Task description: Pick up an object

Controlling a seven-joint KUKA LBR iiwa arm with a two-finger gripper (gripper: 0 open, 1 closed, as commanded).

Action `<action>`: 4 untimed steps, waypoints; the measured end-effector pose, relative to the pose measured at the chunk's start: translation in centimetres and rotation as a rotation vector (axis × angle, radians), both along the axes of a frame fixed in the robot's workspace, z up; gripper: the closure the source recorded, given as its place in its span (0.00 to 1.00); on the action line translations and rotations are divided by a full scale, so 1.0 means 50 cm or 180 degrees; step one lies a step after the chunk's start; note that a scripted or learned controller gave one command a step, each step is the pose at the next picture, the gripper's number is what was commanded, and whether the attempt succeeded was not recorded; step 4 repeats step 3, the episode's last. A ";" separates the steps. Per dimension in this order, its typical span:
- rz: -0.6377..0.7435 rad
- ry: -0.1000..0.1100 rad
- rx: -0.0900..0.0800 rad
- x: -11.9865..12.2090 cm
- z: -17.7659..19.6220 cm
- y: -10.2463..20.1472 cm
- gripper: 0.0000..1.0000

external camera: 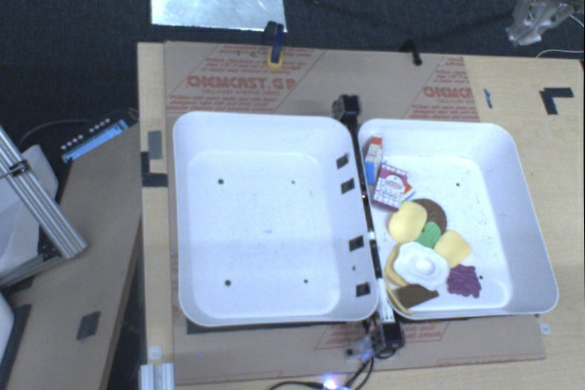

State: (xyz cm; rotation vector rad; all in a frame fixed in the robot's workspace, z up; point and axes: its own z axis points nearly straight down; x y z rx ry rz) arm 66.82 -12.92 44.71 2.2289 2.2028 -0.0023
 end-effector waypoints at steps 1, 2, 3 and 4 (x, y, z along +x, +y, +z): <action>0.0018 0.0006 0.0007 -0.002 -0.012 -0.152 1.00; 0.0075 0.0033 0.0037 0.001 -0.187 0.037 1.00; 0.0065 -0.0003 0.0025 -0.052 -0.123 0.122 1.00; 0.0065 -0.0003 0.0025 -0.052 -0.123 0.122 1.00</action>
